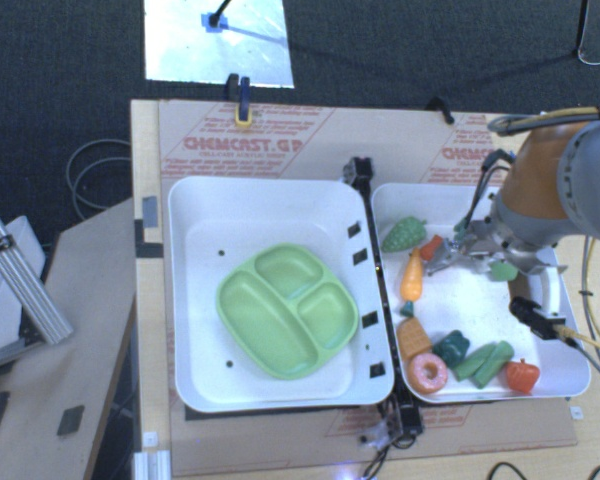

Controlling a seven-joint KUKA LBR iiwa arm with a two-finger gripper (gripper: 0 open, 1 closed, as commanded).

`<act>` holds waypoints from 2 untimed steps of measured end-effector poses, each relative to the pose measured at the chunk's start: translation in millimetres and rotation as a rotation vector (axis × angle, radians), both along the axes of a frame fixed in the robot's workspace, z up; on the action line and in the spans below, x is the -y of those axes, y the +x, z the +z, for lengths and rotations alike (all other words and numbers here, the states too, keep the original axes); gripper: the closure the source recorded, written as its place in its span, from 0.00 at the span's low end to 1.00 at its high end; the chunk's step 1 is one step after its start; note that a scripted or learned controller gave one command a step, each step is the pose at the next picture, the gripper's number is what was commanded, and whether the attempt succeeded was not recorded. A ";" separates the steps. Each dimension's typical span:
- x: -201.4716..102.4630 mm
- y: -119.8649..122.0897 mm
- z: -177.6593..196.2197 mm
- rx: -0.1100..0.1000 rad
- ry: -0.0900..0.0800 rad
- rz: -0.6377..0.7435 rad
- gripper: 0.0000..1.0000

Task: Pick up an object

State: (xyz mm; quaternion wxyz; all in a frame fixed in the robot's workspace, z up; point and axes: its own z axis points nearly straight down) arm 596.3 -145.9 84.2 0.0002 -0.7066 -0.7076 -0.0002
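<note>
Gripper (442,256) low in right bin (565,373), beside a small red piece (434,245) and the toy carrot (412,277). Open or closed: cannot tell. Advise centring over one item, clear of the green broccoli (404,233), before closing.

Two white bins (280,193), one green plate (286,310) (three-sectioned), roughly eight toy foods (426,371).

Bare floor opens mid-right in the right bin (576,373), hemmed by toys along its left side and lower edge (427,372).
</note>
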 end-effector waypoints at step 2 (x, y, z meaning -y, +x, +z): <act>-2.9 8.8 58.0 0.006 -0.002 0.003 1.00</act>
